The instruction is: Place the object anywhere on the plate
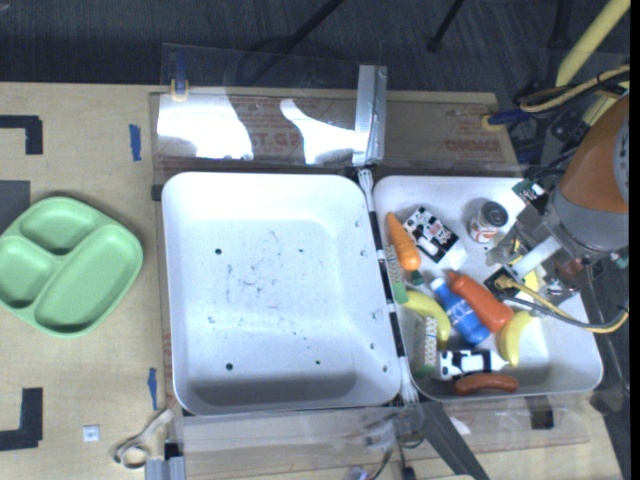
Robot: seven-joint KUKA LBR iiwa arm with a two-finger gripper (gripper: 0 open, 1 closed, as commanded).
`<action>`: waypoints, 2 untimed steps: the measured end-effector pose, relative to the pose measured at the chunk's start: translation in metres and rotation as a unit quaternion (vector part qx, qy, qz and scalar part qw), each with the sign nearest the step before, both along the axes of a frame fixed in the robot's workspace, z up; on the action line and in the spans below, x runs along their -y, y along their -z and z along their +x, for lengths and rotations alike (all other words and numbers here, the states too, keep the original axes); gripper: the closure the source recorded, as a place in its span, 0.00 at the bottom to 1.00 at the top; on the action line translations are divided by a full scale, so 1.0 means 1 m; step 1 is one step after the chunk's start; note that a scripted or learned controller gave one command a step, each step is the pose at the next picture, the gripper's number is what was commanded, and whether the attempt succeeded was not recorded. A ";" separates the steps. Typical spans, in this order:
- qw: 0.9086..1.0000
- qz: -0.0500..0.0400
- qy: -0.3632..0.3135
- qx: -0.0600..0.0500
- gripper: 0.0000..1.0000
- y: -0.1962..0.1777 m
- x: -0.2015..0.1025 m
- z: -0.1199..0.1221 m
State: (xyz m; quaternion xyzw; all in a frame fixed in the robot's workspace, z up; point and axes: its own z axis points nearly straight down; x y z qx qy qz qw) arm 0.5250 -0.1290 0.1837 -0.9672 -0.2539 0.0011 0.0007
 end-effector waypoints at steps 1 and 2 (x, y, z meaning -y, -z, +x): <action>1.000 0.001 0.027 -0.001 0.00 0.039 -0.033 0.003; 0.999 0.000 0.032 0.000 0.00 -0.039 -0.041 0.034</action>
